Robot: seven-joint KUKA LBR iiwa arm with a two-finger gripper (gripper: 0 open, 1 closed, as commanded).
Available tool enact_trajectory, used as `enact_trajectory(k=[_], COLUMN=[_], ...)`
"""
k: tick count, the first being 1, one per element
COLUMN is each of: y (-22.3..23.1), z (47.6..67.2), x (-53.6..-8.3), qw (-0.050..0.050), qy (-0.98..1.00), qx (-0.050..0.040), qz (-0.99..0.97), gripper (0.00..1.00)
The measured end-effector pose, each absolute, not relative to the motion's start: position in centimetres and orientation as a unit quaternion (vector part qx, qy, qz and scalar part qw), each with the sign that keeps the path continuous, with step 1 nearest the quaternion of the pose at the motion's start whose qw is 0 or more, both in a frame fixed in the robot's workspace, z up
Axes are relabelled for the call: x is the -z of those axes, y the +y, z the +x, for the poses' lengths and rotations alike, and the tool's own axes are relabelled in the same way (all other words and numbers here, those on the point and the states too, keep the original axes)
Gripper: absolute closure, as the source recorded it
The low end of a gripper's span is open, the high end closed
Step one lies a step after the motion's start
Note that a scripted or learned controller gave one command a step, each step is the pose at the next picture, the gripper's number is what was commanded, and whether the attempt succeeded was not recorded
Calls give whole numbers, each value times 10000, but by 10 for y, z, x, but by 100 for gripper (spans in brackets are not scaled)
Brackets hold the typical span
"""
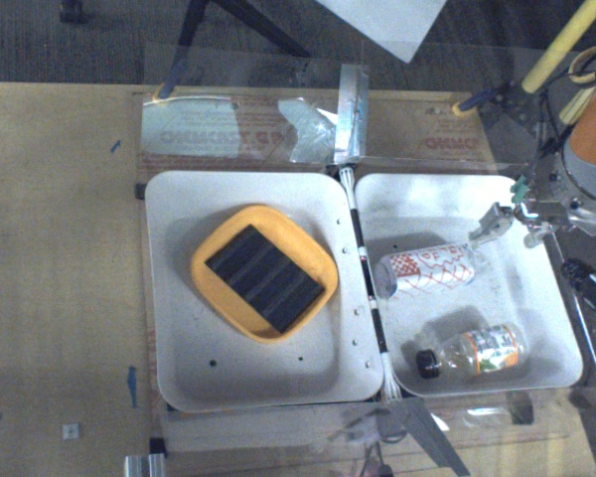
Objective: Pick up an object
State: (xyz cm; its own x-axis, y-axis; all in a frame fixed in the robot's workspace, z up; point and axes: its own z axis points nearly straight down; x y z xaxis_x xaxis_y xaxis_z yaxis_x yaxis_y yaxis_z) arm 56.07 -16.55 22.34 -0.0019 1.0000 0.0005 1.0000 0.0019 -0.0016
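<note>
Gripper above right bin's far edge | finger state unclear | risk: paper cup rolls away on contact

Right bin — patterned cup and bottle, both on their sides.
</note>
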Motion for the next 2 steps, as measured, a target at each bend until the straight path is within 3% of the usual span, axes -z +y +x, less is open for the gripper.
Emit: enact_trajectory(k=[1, 2], y=[-147, -149], z=[572, 582], x=[-131, -128], qw=[-192, -261], qy=[-6817, -7537], qx=[139, 151], qz=[-7313, -6566], gripper=[0, 0])
